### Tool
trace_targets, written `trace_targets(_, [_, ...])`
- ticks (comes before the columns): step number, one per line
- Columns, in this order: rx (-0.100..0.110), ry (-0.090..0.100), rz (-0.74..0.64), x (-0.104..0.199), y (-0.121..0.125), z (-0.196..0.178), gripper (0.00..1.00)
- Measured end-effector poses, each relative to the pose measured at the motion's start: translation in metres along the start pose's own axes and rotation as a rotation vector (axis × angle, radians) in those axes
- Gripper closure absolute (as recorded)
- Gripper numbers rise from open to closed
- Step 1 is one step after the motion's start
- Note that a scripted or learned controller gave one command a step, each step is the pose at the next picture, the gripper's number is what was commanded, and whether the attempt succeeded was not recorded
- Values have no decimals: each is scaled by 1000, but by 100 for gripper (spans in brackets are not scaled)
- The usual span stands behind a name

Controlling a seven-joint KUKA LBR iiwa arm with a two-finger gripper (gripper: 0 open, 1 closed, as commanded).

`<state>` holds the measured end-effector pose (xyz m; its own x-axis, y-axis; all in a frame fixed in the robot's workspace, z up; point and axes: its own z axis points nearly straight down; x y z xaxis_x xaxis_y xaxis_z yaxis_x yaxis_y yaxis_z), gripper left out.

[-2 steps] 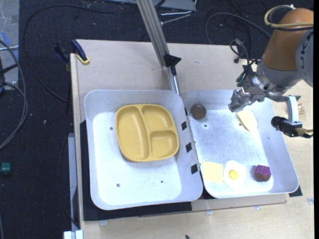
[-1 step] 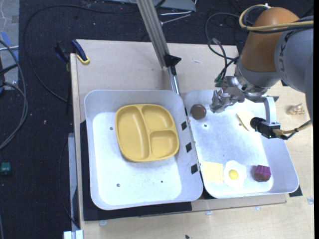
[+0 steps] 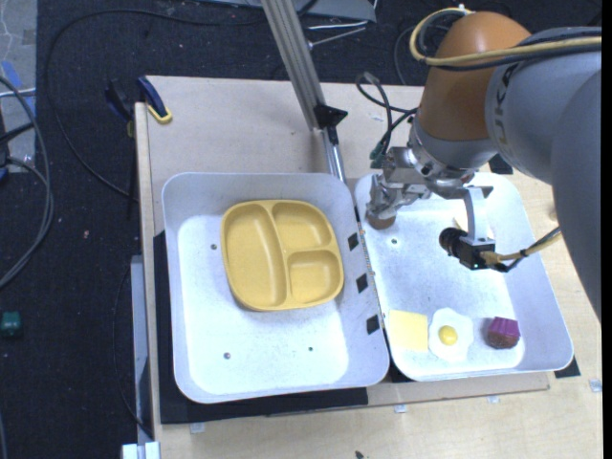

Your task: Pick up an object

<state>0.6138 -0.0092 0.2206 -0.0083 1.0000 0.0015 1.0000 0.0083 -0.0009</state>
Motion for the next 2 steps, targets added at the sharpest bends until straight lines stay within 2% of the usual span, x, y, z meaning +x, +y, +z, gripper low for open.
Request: trace_targets(2, [-1,-1,0,105,-29,-19,100])
